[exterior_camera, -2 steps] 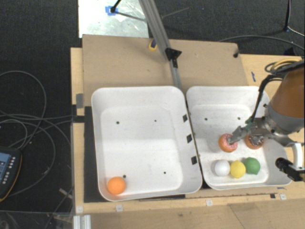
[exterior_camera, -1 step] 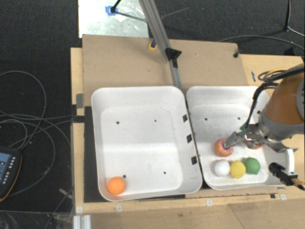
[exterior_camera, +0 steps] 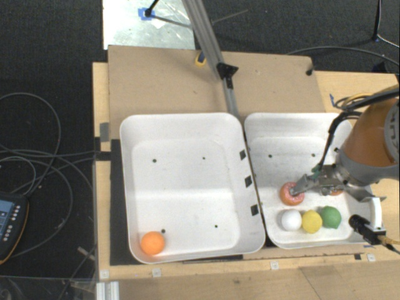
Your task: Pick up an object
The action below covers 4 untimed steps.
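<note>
Two white bins sit side by side on the counter (exterior_camera: 187,80). At the right bin (exterior_camera: 281,136), the gripper (exterior_camera: 301,187) reaches the pink ring (exterior_camera: 290,194) (whether its fingers are clenched, I cannot tell). White (exterior_camera: 290,220), yellow (exterior_camera: 311,221) and green (exterior_camera: 330,217) balls line that bin's front edge; an orange ball (exterior_camera: 152,243) lies in the left bin's (exterior_camera: 181,136) front-left corner.

In the right bin (exterior_camera: 269,136) a pinkish-red ring (exterior_camera: 290,195) lies flat near the front, and just in front of it a white ball (exterior_camera: 291,220), a yellow ball (exterior_camera: 311,221) and a green ball (exterior_camera: 330,217) sit in a row, touching. An orange ball (exterior_camera: 152,243) rests alone in the left bin's (exterior_camera: 181,127) front left corner.
</note>
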Available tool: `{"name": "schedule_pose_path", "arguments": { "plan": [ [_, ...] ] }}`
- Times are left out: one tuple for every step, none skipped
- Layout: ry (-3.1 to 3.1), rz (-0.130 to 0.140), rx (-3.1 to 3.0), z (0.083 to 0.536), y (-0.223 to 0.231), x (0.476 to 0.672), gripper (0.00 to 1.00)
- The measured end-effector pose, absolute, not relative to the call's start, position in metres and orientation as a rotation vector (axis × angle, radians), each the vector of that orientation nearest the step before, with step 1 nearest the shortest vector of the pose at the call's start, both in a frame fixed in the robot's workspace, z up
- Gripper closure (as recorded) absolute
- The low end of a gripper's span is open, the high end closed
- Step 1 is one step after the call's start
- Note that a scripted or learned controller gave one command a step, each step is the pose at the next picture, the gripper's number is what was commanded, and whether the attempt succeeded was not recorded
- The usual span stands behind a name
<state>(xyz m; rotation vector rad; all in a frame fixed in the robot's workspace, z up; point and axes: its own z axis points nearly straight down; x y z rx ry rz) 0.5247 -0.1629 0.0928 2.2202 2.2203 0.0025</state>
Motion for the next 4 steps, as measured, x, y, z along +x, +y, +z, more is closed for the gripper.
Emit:
{"name": "schedule_pose_path", "arguments": {
  "plan": [
    [2.22,0.006,2.216,0.105,-0.163,0.526,1.0],
    [2.222,0.006,2.21,0.168,-0.163,0.532,1.0],
    [2.223,0.006,2.21,0.22,-0.164,0.534,1.0],
    [2.233,0.006,2.208,0.231,-0.107,0.534,1.0]
  ]
}}
